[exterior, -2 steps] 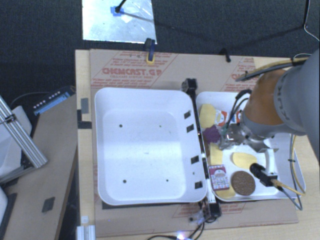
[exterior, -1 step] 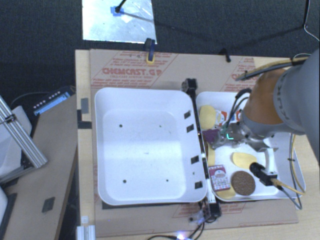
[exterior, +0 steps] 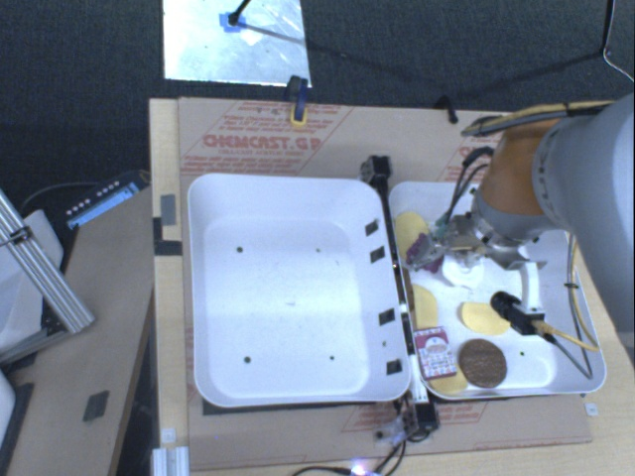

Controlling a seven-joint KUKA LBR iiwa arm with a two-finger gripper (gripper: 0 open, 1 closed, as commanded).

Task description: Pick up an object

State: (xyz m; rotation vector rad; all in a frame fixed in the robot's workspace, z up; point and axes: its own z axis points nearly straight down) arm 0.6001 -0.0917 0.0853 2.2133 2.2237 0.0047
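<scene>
The gripper is reaching down at the right bin's 10 o'clock corner, apparently closing on a small dark object, grip unconfirmed; next it needs a straight lift clear of the yellow discs.

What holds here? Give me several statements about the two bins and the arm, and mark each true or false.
1. The arm reaches over the right bin. True.
2. The brown round disc lies in the left bin. False: it lies in the right bin, near its front edge.
3. The small red-patterned packet sits beside the brown disc. True.
4. The gripper hovers at the left bin's far left corner. False: it is over the right bin, near the divider between the bins.
5. Yellow pieces lie in the right bin. True.
</scene>
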